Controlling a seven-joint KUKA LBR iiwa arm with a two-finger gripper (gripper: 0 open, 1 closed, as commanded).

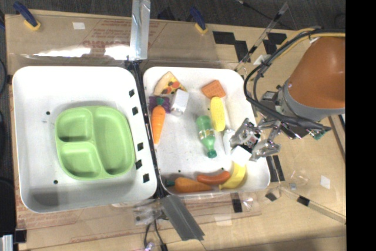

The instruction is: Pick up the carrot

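Carrot (158, 124) in the right bin (176, 161), against its left wall, long axis running near to far: broad end far, next to a purple item (158, 103), tapered tip toward the near edge. A pizza-slice toy (168, 83) occupies the far-left corner, with a pale block (180, 101) just beside it. To the carrot's right lie a green bottle (206, 134), a yellow corn cob (217, 113) and an orange wedge (213, 89). Along the near wall rest an orange-brown vegetable (189, 185), a red chilli (214, 177) and a banana (236, 176). Left bin (35, 91) holds a green divided plate (93, 142). Pincer (254, 139) hangs over the right bin's right rim, well apart from the carrot, with the bottle and corn between them; whether its fingers are parted or closed cannot be told, and nothing is visible between them.
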